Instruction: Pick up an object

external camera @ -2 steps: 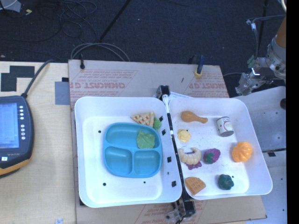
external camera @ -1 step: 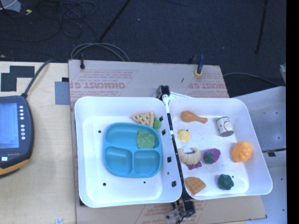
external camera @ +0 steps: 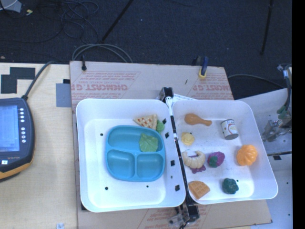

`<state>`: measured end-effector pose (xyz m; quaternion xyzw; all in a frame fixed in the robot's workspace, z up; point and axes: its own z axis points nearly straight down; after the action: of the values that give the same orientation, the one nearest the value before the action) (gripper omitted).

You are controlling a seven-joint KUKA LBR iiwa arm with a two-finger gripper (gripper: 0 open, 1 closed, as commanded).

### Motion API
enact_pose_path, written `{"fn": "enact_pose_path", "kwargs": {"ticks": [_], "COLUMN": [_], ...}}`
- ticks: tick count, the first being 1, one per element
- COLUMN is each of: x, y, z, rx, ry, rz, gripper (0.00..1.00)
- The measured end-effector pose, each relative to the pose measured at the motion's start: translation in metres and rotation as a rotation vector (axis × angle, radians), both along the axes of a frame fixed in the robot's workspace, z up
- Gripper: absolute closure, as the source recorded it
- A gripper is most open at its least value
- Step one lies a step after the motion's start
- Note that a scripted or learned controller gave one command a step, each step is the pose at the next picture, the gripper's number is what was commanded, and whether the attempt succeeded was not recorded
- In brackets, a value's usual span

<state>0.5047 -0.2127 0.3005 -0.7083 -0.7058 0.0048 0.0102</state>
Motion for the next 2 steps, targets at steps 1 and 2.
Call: {"fn": "enact_pose_path", "kwargs": {"ticks": [1, 2], "x": [0.001, -0.031], "y": [-0.002, 0.064], "z": [0.198, 0.097], "rx": [-0.015, -0.003], "ry": [-0.037, -0.010], "rz": [0.005, 0.008], "gripper": [1.00, 1.00]}}
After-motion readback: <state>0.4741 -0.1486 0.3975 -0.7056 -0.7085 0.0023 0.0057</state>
